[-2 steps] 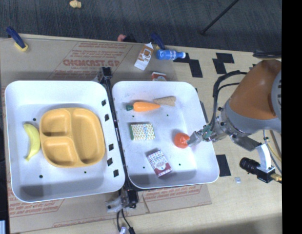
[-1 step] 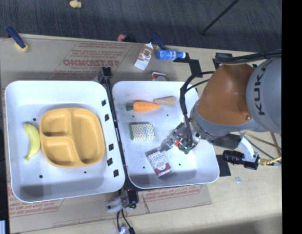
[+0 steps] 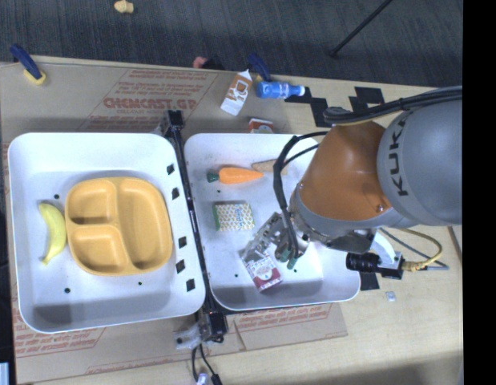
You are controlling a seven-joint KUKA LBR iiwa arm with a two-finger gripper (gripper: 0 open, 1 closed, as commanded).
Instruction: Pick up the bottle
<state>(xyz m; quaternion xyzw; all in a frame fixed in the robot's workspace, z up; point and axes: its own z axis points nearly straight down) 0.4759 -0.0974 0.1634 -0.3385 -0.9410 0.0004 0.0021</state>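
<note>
Bottle, blue with white cap, lies outside bins.

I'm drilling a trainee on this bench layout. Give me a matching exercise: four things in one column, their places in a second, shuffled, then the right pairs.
Things:
1. banana
2. carrot
3. yellow tray
4. blue bottle

Places:
A. on the bench beyond the bins, outside both
B. middle of the left bin
C. far part of the right bin
D. left bin, against the tray's left side

Pairs: 1-D, 2-C, 3-B, 4-A
</note>
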